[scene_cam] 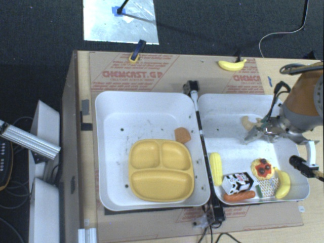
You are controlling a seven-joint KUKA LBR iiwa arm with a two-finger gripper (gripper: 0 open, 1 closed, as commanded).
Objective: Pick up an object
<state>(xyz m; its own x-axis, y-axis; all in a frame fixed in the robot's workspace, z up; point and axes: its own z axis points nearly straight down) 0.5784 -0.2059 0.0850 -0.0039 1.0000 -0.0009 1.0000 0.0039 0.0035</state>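
In the right bin (238,110), glossy plastic toys crowd the near edge: a ridged yellow corn cob (215,168), a black-and-white carton (237,183), an orange carrot (239,197), a red-topped pastry (262,169) and a curved banana (283,184). The hand (257,130) hangs over the bin's bare middle; whether it is open cannot be told. The left bin (109,135) holds a smooth yellow divided plate (161,169).

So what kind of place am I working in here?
Probably a robotics lab grasping bench: two white bins on a cardboard-covered table, toy food like a plastic corn cob and yellow divided plate, and loose cables on carpet.
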